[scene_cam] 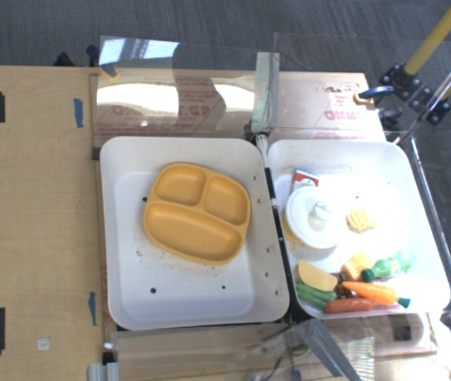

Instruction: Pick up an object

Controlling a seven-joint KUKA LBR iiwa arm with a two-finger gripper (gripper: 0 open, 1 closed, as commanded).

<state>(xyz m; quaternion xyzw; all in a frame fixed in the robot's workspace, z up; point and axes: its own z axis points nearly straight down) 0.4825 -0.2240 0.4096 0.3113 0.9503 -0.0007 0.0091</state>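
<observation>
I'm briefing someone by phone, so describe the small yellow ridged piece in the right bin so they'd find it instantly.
Start at the right bin, then the round white lid near its middle. Just right of that lid, alone on bare floor, lies the yellow ridged piece, apart from the toy food heaped along the front edge.

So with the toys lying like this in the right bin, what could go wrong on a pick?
The carrot, green vegetable and yellow pieces are heaped touching in the near corner of the right bin, so a grasp there may catch two or slip. They also lie close to the bin wall, which could block the approach. The white lid looks wide and flat, probably hard to pinch.
</observation>
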